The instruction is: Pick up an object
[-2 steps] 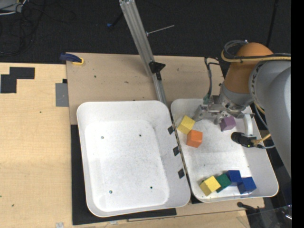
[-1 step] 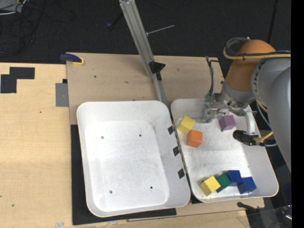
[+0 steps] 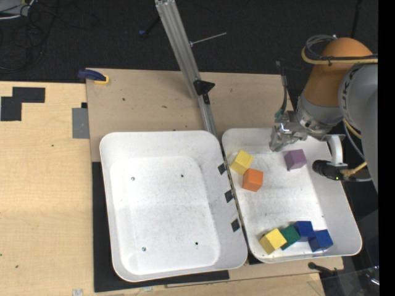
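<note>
Pincer (image 3: 282, 142) nr right bin (image 3: 345, 217) back edge, beside purple cube (image 3: 295, 159).

a dark floor (image 3: 92, 29) runs across the top, black and dim, with loose cables (image 3: 18, 2) trailing in the upper left corner. below it sits the brown bench top (image 3: 154, 100), and to its left a paler wooden surface (image 3: 43, 184) marked with black patches (image 3: 21, 100) and a grey one (image 3: 79, 122). a ribbed aluminium rail (image 3: 182, 51) slants down from the top middle, carrying a black bracket (image 3: 202, 87). a small blue and yellow clamp (image 3: 94, 76) lies at the bench's back left corner. the light is even and soft.
</note>
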Controlling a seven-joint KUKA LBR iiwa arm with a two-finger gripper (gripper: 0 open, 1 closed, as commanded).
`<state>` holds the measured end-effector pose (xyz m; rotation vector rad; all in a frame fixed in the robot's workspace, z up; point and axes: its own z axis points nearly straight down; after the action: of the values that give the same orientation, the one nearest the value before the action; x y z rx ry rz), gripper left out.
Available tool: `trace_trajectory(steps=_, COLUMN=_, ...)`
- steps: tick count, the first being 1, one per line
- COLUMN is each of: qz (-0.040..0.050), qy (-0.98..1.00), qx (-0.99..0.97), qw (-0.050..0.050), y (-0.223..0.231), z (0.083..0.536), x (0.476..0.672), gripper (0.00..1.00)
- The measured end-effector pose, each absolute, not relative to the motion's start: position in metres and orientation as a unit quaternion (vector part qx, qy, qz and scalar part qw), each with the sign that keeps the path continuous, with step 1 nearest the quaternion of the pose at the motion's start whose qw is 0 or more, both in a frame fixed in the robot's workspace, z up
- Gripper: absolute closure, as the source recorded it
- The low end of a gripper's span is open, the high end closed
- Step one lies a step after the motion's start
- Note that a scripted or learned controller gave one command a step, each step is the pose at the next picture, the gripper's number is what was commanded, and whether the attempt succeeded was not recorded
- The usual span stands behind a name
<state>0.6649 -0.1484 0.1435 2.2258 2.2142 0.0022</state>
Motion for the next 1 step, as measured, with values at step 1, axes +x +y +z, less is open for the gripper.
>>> trace_trajectory(steps=1, qz=0.0008, qy=0.705, qx=0.710, qw=0.001, y=-0.1511, z=0.1866, x=0.6639, gripper=1.00)
